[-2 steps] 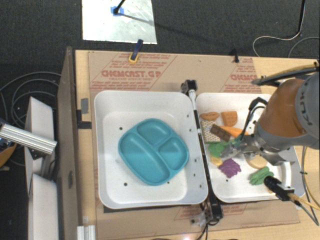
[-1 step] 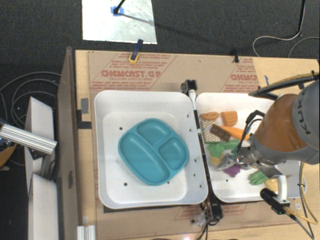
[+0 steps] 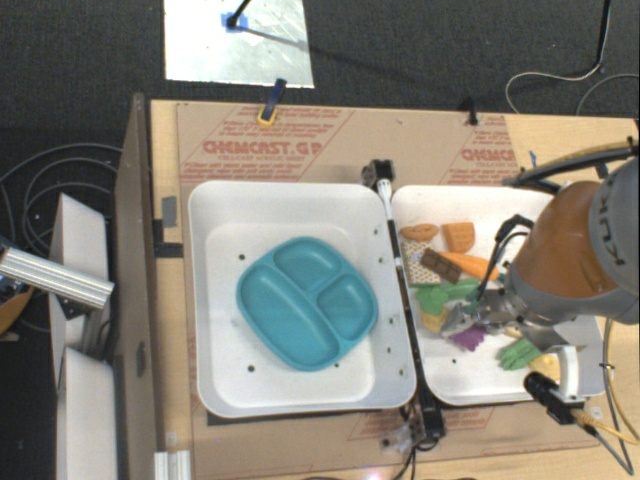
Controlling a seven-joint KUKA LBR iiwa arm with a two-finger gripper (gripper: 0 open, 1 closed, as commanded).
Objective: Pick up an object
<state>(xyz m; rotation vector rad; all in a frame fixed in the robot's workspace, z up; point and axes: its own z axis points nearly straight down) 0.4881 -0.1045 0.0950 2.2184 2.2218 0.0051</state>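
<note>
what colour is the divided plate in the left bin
Teal blue; the divided plate shows plainly in the camera view, lying in the left bin.

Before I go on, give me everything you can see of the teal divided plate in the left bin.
The teal divided plate looks like smooth moulded plastic, rounded at the corners, with three shallow compartments, all bare. It lies flat, turned at a slant, near the middle of the left bin, resting on its floor. Nothing else touches it.
</note>
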